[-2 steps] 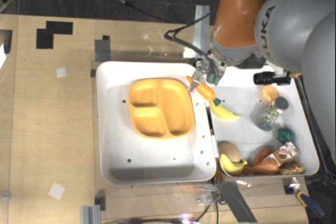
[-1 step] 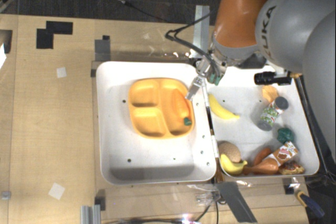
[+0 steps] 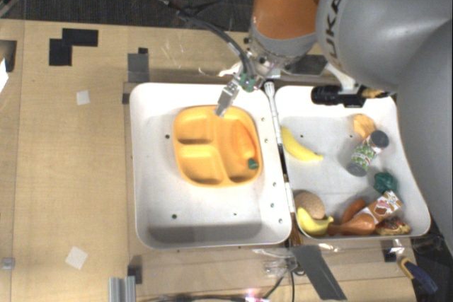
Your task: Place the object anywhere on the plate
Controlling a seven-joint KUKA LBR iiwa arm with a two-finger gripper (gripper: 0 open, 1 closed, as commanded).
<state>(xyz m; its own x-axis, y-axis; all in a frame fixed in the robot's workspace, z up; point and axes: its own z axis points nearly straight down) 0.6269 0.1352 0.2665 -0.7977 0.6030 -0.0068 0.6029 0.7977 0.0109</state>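
Carrot-like object (image 3: pixel 244 146), orange with a small green end, is lying in the long compartment along the right edge of the orange plate (image 3: pixel 192 152); its outline is blending into the plate's colour, so its exact shape is hard to make out. The plate is sitting in the upper middle of the left bin (image 3: pixel 152 187), with two smaller compartments on its left side.

The gripper (image 3: pixel 226 99) is hanging just over the plate's top edge, apart from the carrot-like object. It is showing as one slim grey shape below a small green part, and whether it is open or closed cannot be told; nothing is showing in its grasp. The arm (image 3: pixel 368 18) is filling the upper right corner and covering the right bin's top edge and right wall.

In the right bin (image 3: pixel 333 117), a banana (image 3: pixel 301 147) is lying near the left wall, a can (image 3: pixel 366 153) is leaning near the right side, and a pale orange item (image 3: pixel 364 125) is sitting above it. Along the bottom edge a second banana (image 3: pixel 312 223), a round brown item (image 3: pixel 310 204), a dark green item (image 3: pixel 386 182) and several reddish packed items (image 3: pixel 368 217) are crowding together, overlapping too closely to identify.
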